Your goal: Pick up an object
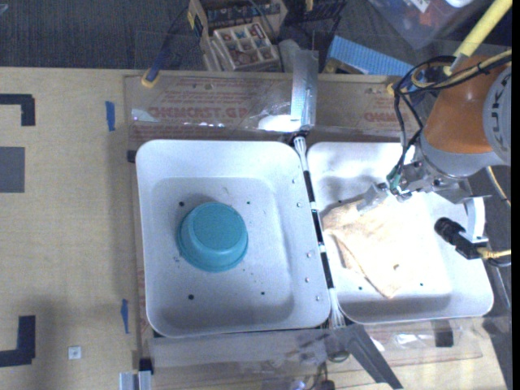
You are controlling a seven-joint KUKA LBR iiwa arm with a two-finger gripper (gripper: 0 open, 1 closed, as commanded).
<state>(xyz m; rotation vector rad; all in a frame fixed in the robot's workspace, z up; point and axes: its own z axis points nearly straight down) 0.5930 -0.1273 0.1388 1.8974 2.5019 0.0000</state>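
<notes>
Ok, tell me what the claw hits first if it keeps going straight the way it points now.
Most likely the crumpled tan cloth in the right bin. The claw points down and toward the bins' divider, with the cloth's upper corner just beneath its tip. Depth is hard to judge from above, so it may already touch.

Wooden bench (65,242), cluttered dark floor (89,19).

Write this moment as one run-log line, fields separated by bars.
left white bin: round blue bowl, upside down | right white bin: crumpled beige cloth | tool: over right bin near cloth's upper edge | grasp: unclear
</notes>
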